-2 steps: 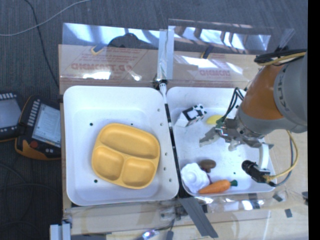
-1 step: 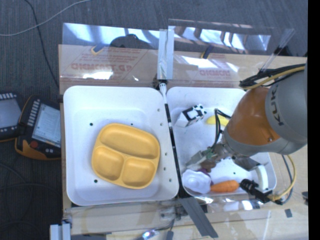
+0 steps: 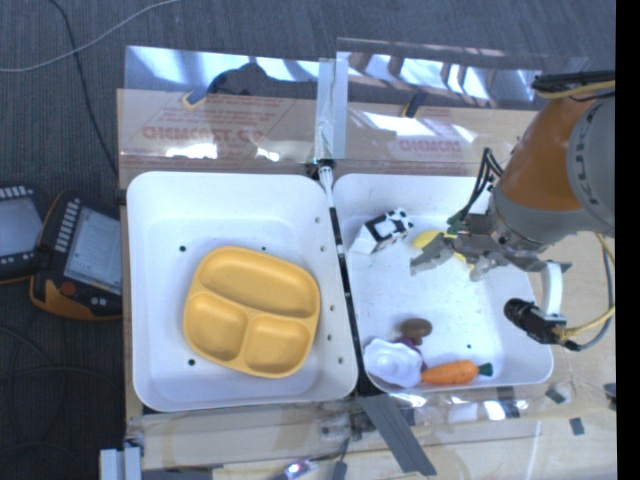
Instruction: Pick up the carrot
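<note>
lying near the right bin's (image 3: 520, 373) front wall, the carrot (image 3: 449, 373) shows whole; the tool's (image 3: 452, 253) spread cannot be told.

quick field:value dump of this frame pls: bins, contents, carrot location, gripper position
left bin: holds a yellow divided plate
right bin: holds the carrot, a white cup, a brown piece, a black-and-white toy, a yellow piece
carrot: lying flat by the near wall, untouched
white cup: just left of the carrot
brown piece: above the cup
black-and-white toy: far part of bin
yellow piece: beside the gripper
gripper: over mid bin, apart from the carrot
</note>
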Available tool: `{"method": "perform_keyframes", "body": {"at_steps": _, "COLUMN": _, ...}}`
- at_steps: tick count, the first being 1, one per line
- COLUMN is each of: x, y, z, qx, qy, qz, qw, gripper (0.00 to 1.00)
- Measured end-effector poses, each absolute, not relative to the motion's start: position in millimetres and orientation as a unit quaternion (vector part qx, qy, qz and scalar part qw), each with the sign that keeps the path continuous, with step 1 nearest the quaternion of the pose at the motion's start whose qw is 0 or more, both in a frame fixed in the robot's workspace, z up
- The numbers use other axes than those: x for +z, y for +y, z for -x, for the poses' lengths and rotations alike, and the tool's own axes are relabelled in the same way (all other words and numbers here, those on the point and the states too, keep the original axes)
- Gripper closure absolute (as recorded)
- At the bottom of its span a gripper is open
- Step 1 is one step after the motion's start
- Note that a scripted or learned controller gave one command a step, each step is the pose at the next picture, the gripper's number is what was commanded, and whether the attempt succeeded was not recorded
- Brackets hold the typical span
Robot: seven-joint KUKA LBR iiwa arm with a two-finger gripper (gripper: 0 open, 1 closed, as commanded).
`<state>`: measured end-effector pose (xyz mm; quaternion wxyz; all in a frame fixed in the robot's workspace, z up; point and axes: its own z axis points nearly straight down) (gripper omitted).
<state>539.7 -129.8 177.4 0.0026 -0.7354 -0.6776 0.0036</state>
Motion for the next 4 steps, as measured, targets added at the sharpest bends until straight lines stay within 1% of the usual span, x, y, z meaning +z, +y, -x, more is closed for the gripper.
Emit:
{"method": "perform_keyframes", "body": {"at_steps": 1, "x": 90, "y": -129, "z": -499.6, "qx": -0.0024, "qy": -0.655, "qz": 0.755, "qw": -0.002, "gripper": 0.00}}
{"method": "perform_keyframes", "body": {"at_steps": 2, "x": 180, "y": -86, "z": -534.1, "qx": 0.0043, "qy": -0.605, "qz": 0.796, "qw": 0.002, "gripper": 0.00}}
{"method": "perform_keyframes", "body": {"at_steps": 3, "x": 89, "y": -126, "z": -521.7, "qx": -0.0024, "qy": -0.569, "qz": 0.822, "qw": -0.001, "gripper": 0.00}}
{"method": "perform_keyframes", "body": {"at_steps": 4, "x": 157, "y": -138, "z": -486.6, "qx": 0.0021, "qy": -0.790, "qz": 0.613, "qw": 0.003, "gripper": 0.00}}
